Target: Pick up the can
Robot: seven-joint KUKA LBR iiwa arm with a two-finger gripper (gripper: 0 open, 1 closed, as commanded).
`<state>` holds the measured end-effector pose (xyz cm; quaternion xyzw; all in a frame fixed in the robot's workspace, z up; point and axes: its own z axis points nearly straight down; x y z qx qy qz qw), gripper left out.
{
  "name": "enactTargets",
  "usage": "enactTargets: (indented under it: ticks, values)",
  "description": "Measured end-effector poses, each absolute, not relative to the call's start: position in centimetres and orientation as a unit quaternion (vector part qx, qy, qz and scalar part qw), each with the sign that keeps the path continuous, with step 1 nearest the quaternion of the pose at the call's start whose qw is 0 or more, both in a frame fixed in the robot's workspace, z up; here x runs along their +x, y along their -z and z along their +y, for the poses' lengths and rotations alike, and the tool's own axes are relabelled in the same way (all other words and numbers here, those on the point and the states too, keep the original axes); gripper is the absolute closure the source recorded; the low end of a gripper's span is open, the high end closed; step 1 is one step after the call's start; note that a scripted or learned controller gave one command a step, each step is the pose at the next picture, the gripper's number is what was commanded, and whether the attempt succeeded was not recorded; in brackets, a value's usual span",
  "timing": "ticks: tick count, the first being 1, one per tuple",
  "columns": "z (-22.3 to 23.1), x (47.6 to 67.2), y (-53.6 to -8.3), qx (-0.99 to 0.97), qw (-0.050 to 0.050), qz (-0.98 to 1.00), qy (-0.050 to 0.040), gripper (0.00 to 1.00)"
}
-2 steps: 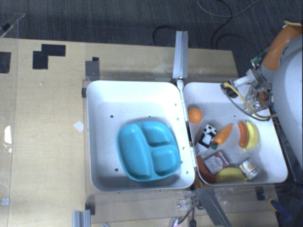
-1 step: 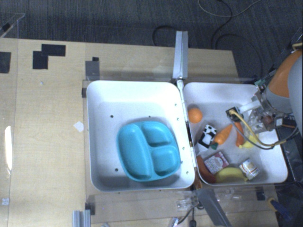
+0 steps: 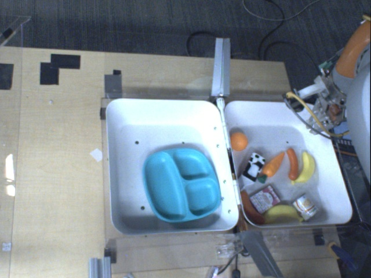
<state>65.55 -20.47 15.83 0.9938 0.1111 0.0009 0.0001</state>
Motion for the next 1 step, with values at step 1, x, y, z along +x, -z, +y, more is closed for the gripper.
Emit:
enactTargets:
  ticks: [1]
  values:
    - [-20.26,65.76,-16.62,0.993,0.0,0.117,-0.0007,1.0]
